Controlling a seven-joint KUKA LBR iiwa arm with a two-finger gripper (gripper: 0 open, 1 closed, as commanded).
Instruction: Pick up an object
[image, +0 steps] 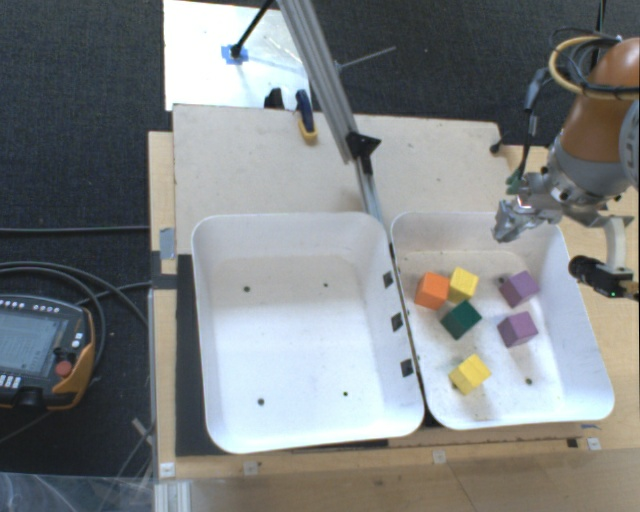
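Right bin (590, 385): six blocks, tool (512, 222) above

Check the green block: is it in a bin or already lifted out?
In. The green block lies on the floor of the right bin, touching the orange block; the claw is over the bin's far edge.
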